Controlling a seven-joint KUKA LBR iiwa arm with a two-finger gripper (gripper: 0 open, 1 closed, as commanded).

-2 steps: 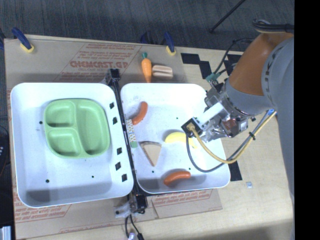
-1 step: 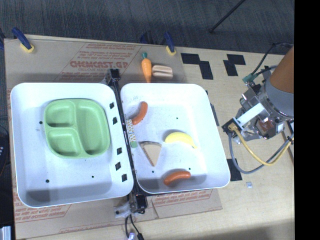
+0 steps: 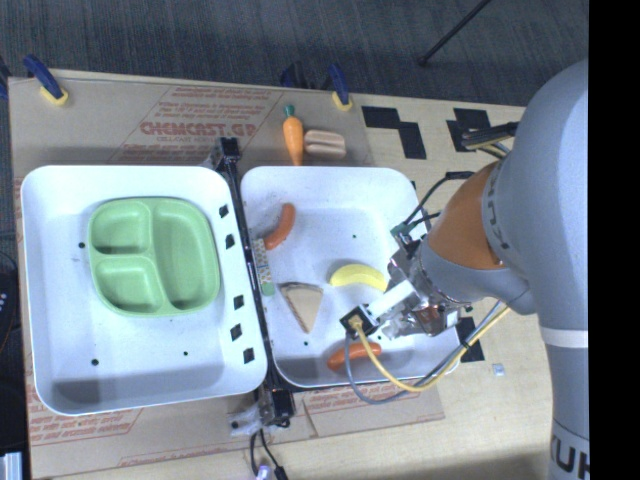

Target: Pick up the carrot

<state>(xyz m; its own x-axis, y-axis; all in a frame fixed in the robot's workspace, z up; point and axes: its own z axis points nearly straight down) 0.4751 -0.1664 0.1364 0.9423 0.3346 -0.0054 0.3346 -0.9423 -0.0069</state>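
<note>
**Tool low over the right bin, carrot on the desk beyond it**

The carrot [image 3: 292, 140], orange with a green top, lies outside both bins. It rests on the cardboard sheet [image 3: 150, 118] just past the far rim of the right bin [image 3: 400, 183], its green end pointing away from the bin. Just beside it, on its right, lies a small toy bun [image 3: 325, 145].

The grey arm [image 3: 560, 168] reaches in from the right, its orange band [image 3: 465, 223] over the bin's right rim. The tool [image 3: 415, 320] hangs low at the near right corner of the right bin, well apart from the carrot. The wrist and cables hide its working end, so I cannot tell whether it is open or closed, and nothing can be seen in its grasp.

Inside the right bin, a reddish sausage [image 3: 280, 226] lies tilted near the left wall. A yellow banana [image 3: 358, 276] sits near the middle, close to the tool. A pale wedge-shaped slice [image 3: 303, 306] lies to the banana's left. Against the near wall, just below the tool, lies an orange piece [image 3: 352, 355]; it is possibly a second carrot, but too little of it shows to say.

The left bin [image 3: 40, 268] holds a green divided plate [image 3: 155, 253]. Blue clamps [image 3: 45, 78] grip the desk [image 3: 500, 398] at its far edge.
</note>
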